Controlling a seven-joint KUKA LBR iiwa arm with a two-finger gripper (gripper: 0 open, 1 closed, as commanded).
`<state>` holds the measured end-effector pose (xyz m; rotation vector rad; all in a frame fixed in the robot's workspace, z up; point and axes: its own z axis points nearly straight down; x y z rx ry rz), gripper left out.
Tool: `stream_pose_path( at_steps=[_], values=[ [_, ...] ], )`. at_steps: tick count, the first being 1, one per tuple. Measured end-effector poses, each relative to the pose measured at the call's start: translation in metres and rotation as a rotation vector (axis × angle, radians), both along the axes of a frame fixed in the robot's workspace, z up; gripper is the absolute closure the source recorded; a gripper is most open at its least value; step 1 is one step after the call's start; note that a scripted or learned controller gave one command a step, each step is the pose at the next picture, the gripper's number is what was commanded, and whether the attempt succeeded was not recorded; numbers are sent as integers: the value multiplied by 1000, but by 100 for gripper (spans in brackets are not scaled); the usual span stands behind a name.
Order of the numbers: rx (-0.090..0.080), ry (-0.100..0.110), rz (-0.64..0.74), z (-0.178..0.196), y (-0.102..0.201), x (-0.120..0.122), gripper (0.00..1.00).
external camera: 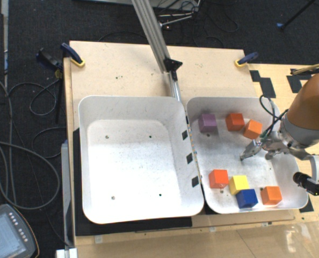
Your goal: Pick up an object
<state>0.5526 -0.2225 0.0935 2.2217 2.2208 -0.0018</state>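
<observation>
Down at the near edge, the bench (149,235) shows its pale wooden lip, and that is what carries everything here. On it sit two shallow white bins side by side. The left bin (95,144) is the bigger expanse on show, speckled and bare, and I read it as the drop-off side.

The right bin (285,176) is where the candidates sit, which explains why the arm (307,117) reaches in over its right rim: grey body, orange band above the wrist, angled down toward the middle of the bin.

Now the end effector (252,150) hangs low over the bin floor, fingers splayed apart with nothing between them. It sits just below an orange block (253,128) and near a second orange block (234,121), so I judge one of those to be the likely target, though it has not closed on anything yet.

The other blocks are scattered loosely. A purple block (207,123) sits toward the far left of the bin. Along the near wall sit an orange block (218,178), a yellow block (238,184) touching a blue block (247,198), and another orange block (271,195).
</observation>
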Motion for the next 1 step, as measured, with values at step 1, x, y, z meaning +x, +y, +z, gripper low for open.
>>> stream_pose_path(
  at_steps=[1],
  values=[
    [-1,-3,0,12,0,1,100]
  ],
)
